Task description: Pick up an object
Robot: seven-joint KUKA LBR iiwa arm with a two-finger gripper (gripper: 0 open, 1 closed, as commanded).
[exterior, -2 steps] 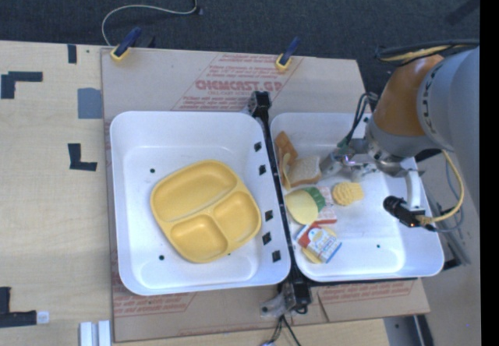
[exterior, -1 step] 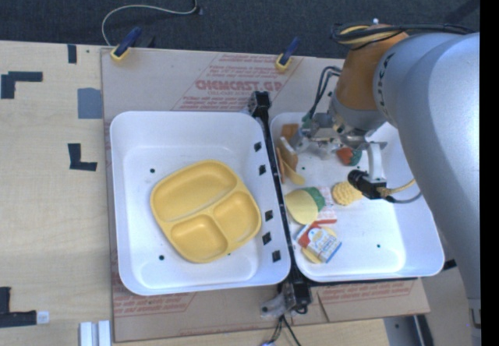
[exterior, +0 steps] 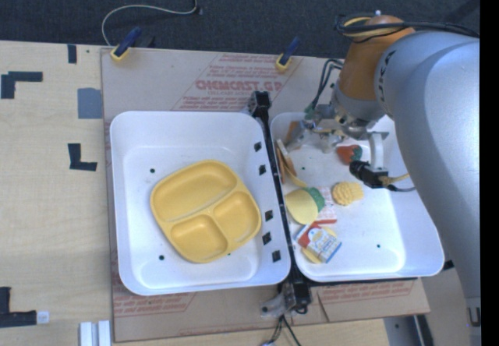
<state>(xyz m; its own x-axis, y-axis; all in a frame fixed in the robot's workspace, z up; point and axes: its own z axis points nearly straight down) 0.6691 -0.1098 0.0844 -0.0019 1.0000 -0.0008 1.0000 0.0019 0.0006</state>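
Risk of a miss or a double grab in the right bin [exterior: 405, 255], judged from the crowding: small toys packed close along the divider, so fingers coming down on one likely to nudge or snag a neighbour. Candidates for picking: round yellow piece with a green patch [exterior: 302, 204], bumpy yellow piece [exterior: 347, 193] just beside it, flat packet with red and blue print [exterior: 320, 243] nearer the front wall, small red piece [exterior: 347, 154] close under the wrist, brownish pieces [exterior: 287, 157] leaning against the divider. Further hazard: thin or tilted pieces against the wall hard to straddle, likely to slip out or be pushed flat. Gripper [exterior: 337, 128] low over the back part of the right bin, near the red piece; opening hidden by the wrist and its fittings, so width not discernible, contact with any toy likewise unclear, nothing visibly held. Left bin [exterior: 132, 142] with a yellow divided tray [exterior: 204, 210], well apart from the arm.
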